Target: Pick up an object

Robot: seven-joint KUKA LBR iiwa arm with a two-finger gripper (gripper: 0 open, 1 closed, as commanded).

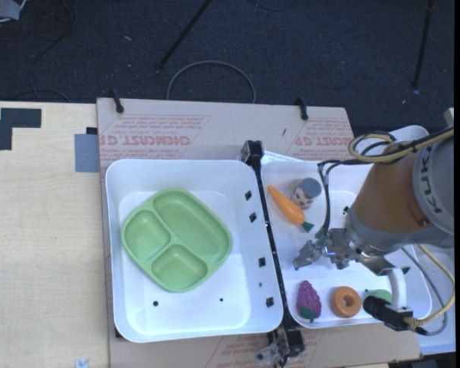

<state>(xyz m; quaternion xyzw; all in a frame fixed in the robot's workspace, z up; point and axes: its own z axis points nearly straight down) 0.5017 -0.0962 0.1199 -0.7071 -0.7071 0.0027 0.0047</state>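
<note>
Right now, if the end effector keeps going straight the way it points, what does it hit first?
The end effector points left and slightly down in the camera view. The bare floor of the right bin comes first, probably, then the divider between bins. The carrot and grapes sit off that line; depth is unclear.

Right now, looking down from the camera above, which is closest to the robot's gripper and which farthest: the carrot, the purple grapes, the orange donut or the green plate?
From the gripper:
1. Purple grapes, just below it in the right bin.
2. Carrot, above it, and orange donut, below to the right: too close to call.
3. Green plate, far off in the left bin.
</note>
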